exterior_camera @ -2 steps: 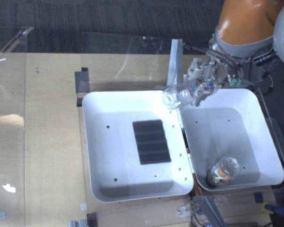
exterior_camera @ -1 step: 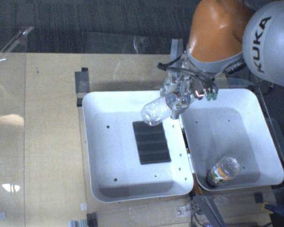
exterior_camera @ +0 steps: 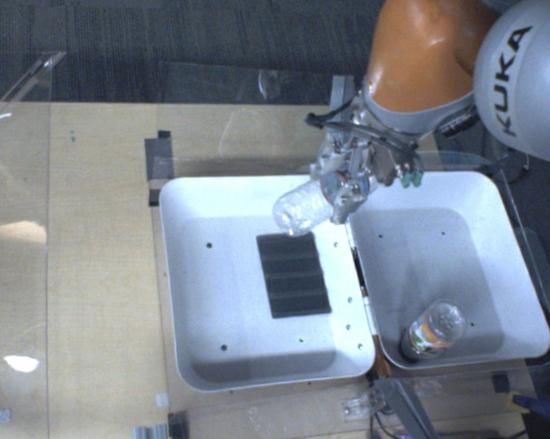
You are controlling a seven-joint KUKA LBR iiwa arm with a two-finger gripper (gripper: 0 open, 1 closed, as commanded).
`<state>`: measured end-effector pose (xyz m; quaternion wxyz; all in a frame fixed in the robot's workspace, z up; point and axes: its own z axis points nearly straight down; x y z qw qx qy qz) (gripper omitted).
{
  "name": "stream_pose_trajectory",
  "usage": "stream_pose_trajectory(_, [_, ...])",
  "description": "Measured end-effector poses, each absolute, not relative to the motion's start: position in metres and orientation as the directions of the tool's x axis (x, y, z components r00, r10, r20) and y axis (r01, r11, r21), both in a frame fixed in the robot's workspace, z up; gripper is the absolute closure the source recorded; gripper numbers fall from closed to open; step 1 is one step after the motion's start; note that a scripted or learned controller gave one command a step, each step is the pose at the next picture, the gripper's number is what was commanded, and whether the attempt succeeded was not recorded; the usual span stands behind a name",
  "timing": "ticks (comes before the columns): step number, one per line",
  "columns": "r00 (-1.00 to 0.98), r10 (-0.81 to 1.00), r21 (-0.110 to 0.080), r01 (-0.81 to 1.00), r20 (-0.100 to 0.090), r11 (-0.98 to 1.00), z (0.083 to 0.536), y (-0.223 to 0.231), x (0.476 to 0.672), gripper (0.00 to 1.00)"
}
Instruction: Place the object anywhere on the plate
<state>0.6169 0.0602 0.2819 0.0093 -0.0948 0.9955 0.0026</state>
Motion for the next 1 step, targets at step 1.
stream_pose_trajectory(1, [-0.982, -0.187, 0.005, -0.187, -0.029, 0.982, 0.2944, 0.0617, 0.6187, 1.00])
